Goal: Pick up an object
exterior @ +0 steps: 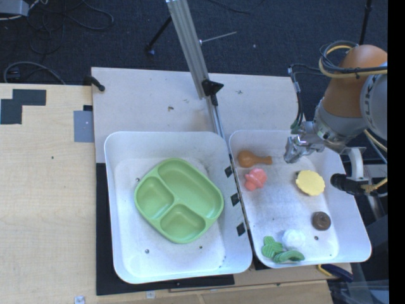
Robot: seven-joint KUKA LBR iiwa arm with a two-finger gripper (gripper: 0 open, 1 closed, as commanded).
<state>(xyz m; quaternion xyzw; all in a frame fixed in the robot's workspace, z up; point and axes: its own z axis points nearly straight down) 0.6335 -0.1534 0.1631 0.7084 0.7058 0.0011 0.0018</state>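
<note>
We hover our gripper (292,151), its state unclear to us, near the right bin's (354,249) far edge; descend squarely over the yellow disc (310,183).

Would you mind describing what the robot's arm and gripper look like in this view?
The arm is bulky and rounded, grey with a broad orange band above the wrist. Yellow and dark cables loop over the orange part, and a thin dark cable runs down beside it. The gripper is a small, shiny silver metal assembly, much narrower than the arm.
</note>
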